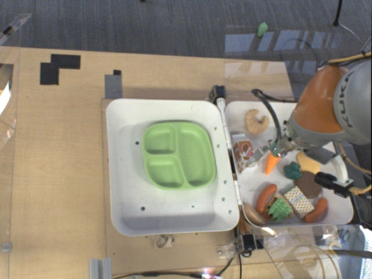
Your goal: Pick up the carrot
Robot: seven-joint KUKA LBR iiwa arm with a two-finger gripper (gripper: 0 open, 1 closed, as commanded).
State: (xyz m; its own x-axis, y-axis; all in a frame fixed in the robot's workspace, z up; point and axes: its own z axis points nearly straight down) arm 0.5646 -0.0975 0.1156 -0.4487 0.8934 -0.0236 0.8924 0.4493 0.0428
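The orange carrot [271, 163] is in the right bin [250, 110], left of its middle, with its pointed tip toward the front. Its green top end sits between the fingertips of my gripper [278, 150], which reaches in from the right and is shut on it. The grey wrist with the orange band [317, 106] hangs over the bin's right half and hides part of it. I cannot tell whether the carrot's tip still touches the bin floor.
Around the carrot lie a red-and-white packet [244, 153], a beige ring-shaped piece [256, 121], a green broccoli [292, 170], a yellow piece [308, 163], two sausages [266, 197] and other toy food. The left bin [116, 156] holds a green divided plate [180, 154].
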